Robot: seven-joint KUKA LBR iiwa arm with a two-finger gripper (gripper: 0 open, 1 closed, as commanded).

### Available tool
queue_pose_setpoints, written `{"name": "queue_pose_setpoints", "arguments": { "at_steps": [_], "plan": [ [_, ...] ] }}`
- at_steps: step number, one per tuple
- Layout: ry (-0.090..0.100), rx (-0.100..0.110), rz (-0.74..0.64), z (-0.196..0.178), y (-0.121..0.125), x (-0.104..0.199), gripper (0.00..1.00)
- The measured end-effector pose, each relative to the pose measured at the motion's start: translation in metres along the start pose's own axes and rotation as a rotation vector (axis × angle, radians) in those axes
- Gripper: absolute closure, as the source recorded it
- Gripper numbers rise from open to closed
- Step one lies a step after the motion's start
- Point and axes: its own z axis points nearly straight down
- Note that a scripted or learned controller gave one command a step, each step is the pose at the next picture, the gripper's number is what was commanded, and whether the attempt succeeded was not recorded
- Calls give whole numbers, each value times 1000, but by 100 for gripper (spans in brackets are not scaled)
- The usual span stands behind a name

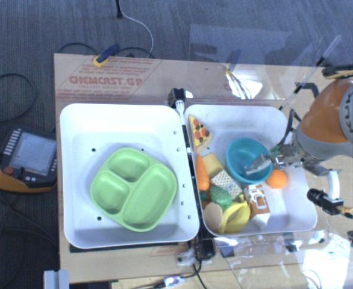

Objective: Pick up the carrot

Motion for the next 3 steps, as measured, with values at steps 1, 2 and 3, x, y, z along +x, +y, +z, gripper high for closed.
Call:
{"name": "queue_pose_setpoints", "arguments": {
  "at_steps": [1,2,3],
  "plan": [
    [-3,-27,105,4,-40,3,0],
    [-28,-61,113,-10,-30,-3,100],
    [-9,-35,104,-5,-35,3,0]
  ]
}}
